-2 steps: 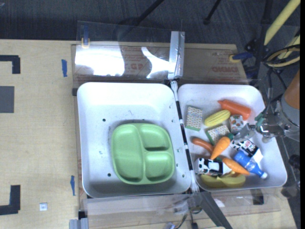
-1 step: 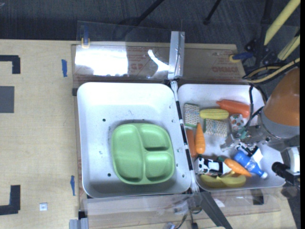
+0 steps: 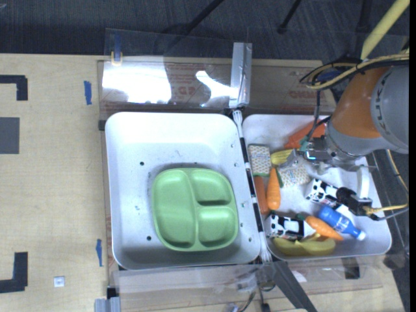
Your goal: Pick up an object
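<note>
Orange carrot lies lengthwise in the right bin; jaws' state cannot be told

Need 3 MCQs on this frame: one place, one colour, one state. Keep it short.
1. Where is the divided plate?
A. left bin
B. right bin
C. on the bench outside the bins

2. What colour is the plate?
A. white
B. green
C. orange

3. How does the blue bottle sit?
A. upright
B. lying on its side
C. hanging from the arm

Key:
1 A: the plate sits on the floor of the left bin.
2 B: it is pale green against the white bin.
3 B: the bottle lies flat among the toys in the right bin, cap toward the lower right, beside a carrot.
</note>
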Robot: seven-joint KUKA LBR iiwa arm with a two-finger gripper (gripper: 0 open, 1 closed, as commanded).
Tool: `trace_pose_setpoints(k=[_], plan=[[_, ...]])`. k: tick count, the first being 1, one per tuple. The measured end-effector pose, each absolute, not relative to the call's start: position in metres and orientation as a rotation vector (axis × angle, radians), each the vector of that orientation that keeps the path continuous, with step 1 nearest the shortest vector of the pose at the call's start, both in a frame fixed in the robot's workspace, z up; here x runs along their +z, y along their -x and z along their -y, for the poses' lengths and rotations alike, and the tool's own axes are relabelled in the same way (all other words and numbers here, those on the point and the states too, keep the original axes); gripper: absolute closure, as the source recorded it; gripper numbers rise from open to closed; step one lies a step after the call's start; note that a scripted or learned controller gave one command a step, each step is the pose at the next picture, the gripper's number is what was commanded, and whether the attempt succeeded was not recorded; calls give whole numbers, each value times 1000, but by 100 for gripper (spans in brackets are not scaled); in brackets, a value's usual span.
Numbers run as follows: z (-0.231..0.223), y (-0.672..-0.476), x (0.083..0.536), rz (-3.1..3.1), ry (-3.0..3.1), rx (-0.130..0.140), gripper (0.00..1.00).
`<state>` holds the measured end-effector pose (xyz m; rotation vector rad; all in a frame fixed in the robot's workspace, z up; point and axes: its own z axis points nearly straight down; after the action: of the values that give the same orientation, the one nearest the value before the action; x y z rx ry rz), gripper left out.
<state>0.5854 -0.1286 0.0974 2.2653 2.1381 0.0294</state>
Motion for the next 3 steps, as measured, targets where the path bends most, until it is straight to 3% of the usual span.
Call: trace_pose_setpoints(k=[1, 2, 3], plan=[[129, -586, 107, -2138, -2263, 27, 100], [129, -586, 107, -2139, -2263, 27, 0], [115, -645, 86, -2269, -2193, -23, 0]])
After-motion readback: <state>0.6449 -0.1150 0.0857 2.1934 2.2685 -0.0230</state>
